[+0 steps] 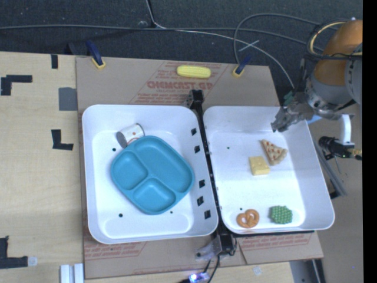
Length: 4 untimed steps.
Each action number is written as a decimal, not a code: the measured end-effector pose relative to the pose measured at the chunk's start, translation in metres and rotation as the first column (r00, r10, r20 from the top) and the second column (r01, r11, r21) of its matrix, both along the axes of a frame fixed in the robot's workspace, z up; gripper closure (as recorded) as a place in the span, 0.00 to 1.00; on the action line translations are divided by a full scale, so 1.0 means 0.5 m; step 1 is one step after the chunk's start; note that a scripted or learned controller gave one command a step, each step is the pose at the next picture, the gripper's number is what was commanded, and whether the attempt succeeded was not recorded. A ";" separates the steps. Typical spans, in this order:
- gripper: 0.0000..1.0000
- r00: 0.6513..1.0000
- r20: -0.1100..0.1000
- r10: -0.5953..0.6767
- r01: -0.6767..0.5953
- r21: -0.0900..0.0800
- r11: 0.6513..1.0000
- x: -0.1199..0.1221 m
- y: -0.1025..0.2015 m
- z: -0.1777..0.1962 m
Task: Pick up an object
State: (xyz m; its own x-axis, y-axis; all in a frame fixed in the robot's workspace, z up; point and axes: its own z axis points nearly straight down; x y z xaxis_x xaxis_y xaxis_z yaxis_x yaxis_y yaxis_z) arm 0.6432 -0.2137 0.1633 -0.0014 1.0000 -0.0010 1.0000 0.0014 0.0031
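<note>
From above the bench, two shallow white bins sit side by side on a sheet of brown cardboard, meeting along a dark seam down the middle. I'll take the blue tray (152, 174) as my marker, since it is the biggest thing there.

The left bin (97, 217) holds that tray, a divided blue plate with three compartments, lying flat and turned at an angle. Nothing rests in its compartments. Just up and to the left of the tray, touching or nearly touching its corner, a small white cup (129, 135) lies on its side with its dark mouth facing left.

The right bin (312, 217), across the seam to the tray's right, holds four small food pieces. Farthest up is a pizza slice (274, 151), tan with reddish specks. Just below and left of it sits a yellow cheese block (259, 165). Lower down, level with the tray's bottom edge, a brown pretzel (248, 219) lies near the bin's front wall, and a green bumpy piece (281, 214) sits just to the pretzel's right.

The gripper (281, 122) hangs over the right bin's upper right corner, above and a little right of the pizza slice, apart from it. Nothing is between its tips, and I cannot tell how they are set.

Beyond both bins, a yellow banana-shaped toy (193, 72) lies on the cardboard (118, 81).
</note>
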 end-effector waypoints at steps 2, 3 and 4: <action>1.00 1.000 -0.002 0.000 0.000 0.001 1.000 0.012 0.021 0.145; 1.00 1.000 -0.003 0.005 -0.005 0.002 1.000 0.038 0.126 0.140; 1.00 1.000 -0.004 0.004 -0.004 0.002 1.000 0.034 0.221 0.151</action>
